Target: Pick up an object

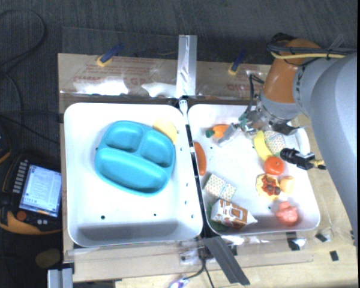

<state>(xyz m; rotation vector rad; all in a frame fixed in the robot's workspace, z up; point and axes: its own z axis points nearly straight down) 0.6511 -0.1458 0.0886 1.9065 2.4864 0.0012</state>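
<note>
My gripper [245,123] hangs low over the back of the right bin [240,155], below the orange wrist band. Just to its left lies a small orange carrot [218,130] with a grey piece beside it. A yellow banana [261,145] lies just to the gripper's front right. Further forward are a red-orange tomato [275,165], a red and yellow toy food [269,185], a pink piece [286,212], a checkered packet [219,187] and a small printed carton [230,214]. Nothing is visibly held.
The left bin [84,209] holds a blue divided plate [135,156] with a yellow piece [165,129] at its back right corner. An orange sausage shape [200,158] lies along the divider wall. A black part [299,157] juts in at the right bin's right side.
</note>
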